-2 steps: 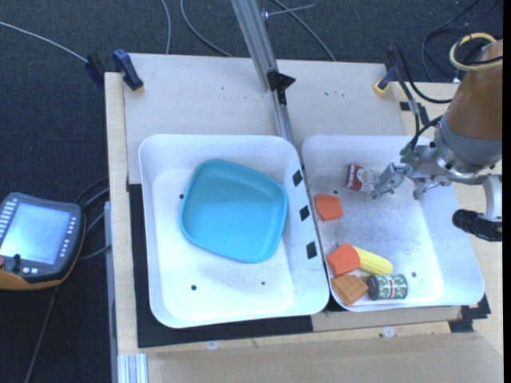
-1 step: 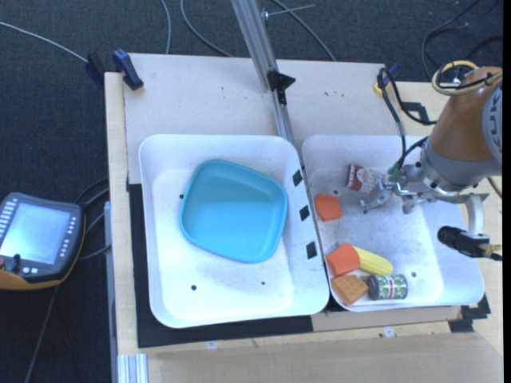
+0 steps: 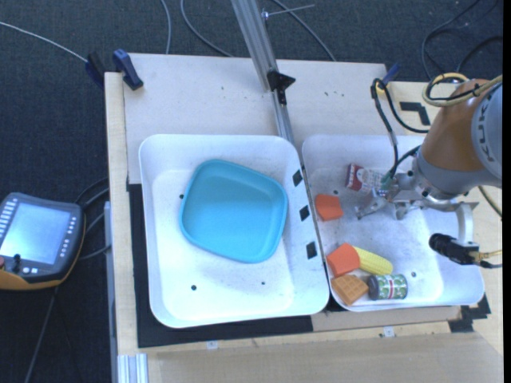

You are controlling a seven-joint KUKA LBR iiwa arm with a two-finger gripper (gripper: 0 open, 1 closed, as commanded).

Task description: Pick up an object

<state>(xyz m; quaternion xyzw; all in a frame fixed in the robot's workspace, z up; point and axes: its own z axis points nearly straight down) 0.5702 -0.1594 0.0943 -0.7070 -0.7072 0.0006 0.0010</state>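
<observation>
1. We see the gripper (image 3: 369, 210) low inside the right bin (image 3: 455, 294), roughly mid-bin, reaching in from the bin's right edge. Its metal fingers point toward the left wall. We cannot tell whether they are apart or together; nothing visibly sits between them.

2. Candidate things, all in the right bin: an orange block (image 3: 328, 207) near the left wall, just beside the fingertips; a red-and-white packet (image 3: 358, 177) toward the far edge; and at the near-left corner a cluster of red-orange block (image 3: 342, 258), yellow corn (image 3: 372, 259), waffle-like piece (image 3: 349, 288) and small can (image 3: 389, 286).

3. Risk: the orange block lies close to the left wall. A closing sweep could push it against that wall rather than trap it, and we judge a clean pinch unlikely unless the fingers straddle it.

4. Risk: the packet looks thin and crumpled. Fingers coming down beside it may close on air or snag only a corner, which would slip on lift.

5. Risk: the near-left cluster is packed, pieces touching. A descent there could land on two things at once and knock the can rolling.

6. The left bin (image 3: 160, 158) carries a blue plate (image 3: 234, 210), well apart from the gripper; no hazard from it.

7. A cable (image 3: 390, 126) hangs near the wrist; snagging looks possible on a wide swing.
</observation>
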